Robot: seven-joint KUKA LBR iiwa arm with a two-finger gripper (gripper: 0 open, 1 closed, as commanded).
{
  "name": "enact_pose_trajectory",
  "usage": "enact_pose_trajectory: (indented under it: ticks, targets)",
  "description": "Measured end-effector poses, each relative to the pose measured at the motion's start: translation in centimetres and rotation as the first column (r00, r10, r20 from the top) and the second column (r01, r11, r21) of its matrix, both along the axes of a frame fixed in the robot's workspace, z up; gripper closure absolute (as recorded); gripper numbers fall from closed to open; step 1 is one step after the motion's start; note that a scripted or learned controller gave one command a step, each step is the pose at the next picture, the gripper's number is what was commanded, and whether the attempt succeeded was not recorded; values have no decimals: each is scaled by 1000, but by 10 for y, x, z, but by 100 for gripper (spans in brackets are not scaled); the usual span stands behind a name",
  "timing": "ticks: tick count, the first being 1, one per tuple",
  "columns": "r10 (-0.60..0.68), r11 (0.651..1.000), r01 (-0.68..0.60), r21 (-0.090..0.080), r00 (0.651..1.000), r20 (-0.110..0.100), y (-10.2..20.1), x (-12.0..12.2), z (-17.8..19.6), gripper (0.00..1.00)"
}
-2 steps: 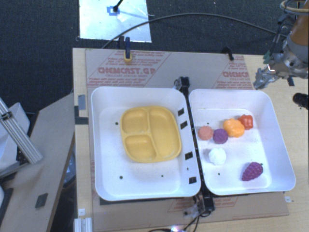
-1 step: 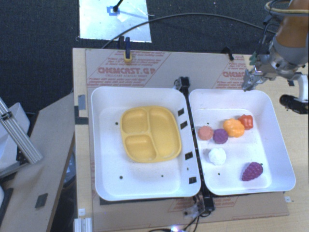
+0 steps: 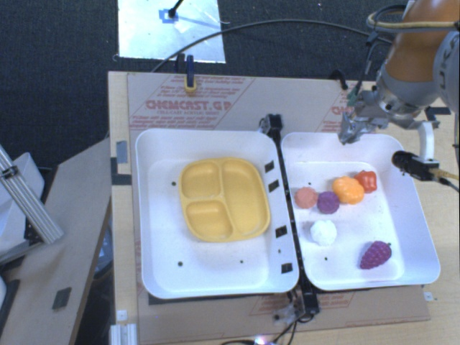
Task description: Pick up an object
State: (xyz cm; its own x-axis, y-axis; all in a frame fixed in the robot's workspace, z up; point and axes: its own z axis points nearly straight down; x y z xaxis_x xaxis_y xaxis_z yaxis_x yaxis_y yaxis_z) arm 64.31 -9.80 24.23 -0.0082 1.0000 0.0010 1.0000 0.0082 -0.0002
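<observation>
You've got the small round orange plastic toy fruit [image 3: 348, 190] at the right white bin's [image 3: 413, 214] 1 o'clock, prob light, stiff, slick; pinch its middle w/ the gripper [image 3: 351, 135], hovering at 12, width unclear.

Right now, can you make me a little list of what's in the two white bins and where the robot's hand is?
left bin: yellow divided tray
right bin: orange fruit, red piece, pink ball, purple ball, white ball, purple grapes
hand: above right bin's far edge, holding nothing visible
</observation>
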Motion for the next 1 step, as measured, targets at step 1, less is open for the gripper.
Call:
enact_pose_trajectory:
  ticks: [1]
  targets:
    - [0,1000,0,0,1000,1,56,-6,-13,100]
